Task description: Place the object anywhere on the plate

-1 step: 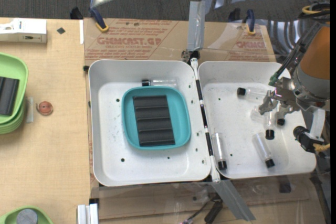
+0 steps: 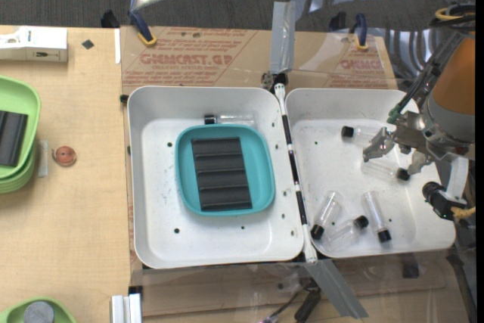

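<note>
While the tool [image 2: 395, 150] hangs with fingers spread over a clear vial [image 2: 391, 170] in the right bin [image 2: 423, 242], the teal plate [image 2: 261, 163] waits far off to its left.

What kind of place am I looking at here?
Probably a robot test lab. A robot arm reaches over two white bins set side by side on a bench. One holds a teal plate, the other small clear tubes, and cardboard is clamped behind.
</note>
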{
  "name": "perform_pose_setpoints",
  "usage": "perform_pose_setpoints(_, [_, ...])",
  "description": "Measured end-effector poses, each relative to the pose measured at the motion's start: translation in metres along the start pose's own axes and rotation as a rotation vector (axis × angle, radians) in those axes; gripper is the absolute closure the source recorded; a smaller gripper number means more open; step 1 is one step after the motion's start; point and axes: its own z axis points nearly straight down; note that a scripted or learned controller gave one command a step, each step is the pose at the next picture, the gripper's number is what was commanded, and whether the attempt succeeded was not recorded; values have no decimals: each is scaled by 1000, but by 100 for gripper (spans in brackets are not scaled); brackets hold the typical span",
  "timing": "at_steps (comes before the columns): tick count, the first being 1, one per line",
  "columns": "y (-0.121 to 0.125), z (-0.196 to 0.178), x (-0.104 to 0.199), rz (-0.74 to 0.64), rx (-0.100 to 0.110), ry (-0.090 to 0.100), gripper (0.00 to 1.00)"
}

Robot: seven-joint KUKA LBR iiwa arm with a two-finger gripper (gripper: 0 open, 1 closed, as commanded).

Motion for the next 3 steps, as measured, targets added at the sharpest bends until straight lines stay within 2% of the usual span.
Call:
perform_pose_setpoints(1, [-12,-42,-52,48,-1,1,0])
perform_pose_setpoints(2, [-12,-133,-74,-21,-2,0,0])
perform_pose_setpoints(3, [25,-230,-66,13,-1,0,0])
